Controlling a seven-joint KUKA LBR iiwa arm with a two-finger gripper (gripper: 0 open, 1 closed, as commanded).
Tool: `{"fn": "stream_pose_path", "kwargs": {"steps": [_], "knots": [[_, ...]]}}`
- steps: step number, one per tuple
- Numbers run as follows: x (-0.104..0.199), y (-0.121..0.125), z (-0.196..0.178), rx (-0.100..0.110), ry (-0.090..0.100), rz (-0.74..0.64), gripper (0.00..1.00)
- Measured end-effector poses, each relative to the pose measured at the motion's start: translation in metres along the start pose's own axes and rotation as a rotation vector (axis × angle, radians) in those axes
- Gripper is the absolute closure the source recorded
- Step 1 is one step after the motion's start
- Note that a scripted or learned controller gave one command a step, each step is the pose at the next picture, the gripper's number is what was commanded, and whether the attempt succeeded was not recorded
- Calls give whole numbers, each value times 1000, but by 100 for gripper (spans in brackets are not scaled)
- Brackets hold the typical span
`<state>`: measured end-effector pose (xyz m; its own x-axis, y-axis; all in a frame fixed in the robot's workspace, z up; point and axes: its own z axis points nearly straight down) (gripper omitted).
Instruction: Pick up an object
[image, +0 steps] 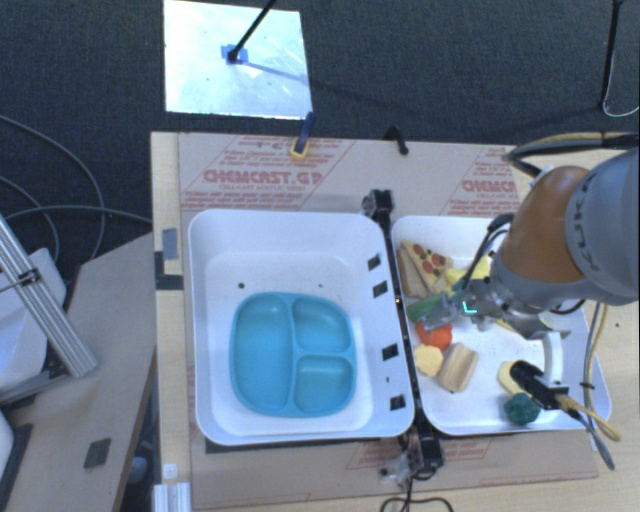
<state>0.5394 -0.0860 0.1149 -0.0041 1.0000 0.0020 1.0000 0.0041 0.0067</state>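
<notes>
Green wedge (428, 308) lay just left of my gripper (462, 306) | long axis pointed toward me | finger state: could not tell | orange piece (433, 337) just below-left.

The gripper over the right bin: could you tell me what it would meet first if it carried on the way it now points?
Probably the green piece beside the pizza slice; the gripper reaches leftward and down over it, though depth is unclear from above.

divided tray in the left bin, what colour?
Light blue, almost turquoise. The divided tray sits in the white left bin, clearest in the camera view.
</notes>
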Motion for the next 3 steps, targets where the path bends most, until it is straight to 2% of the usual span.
{"fn": "stream_pose_path", "kwargs": {"steps": [1, 2, 3], "knots": [[0, 1, -11, -3, 1, -1, 100], [0, 1, -10, -2, 1, 0, 0], [0, 1, -10, -2, 1, 0, 0]]}}
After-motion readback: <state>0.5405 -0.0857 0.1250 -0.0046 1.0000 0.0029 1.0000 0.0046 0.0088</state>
